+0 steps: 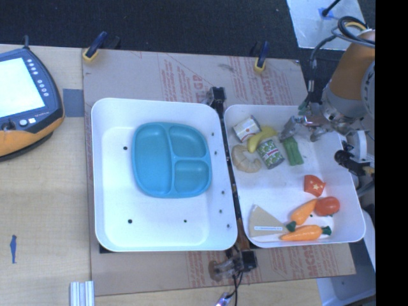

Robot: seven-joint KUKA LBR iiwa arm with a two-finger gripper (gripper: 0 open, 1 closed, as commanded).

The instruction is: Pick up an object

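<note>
Hanging at the right side of the frame, the end effector [305, 123] sits above the right bin [354, 190]. Its grip is too hard to see. It is near a green block [292, 150].

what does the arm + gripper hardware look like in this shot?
The arm shows an orange band over grey casing, with a black cable looping above it. The gripper is bare grey metal, small linkages and screws showing, with a black fitting beside it on a white part.
</note>
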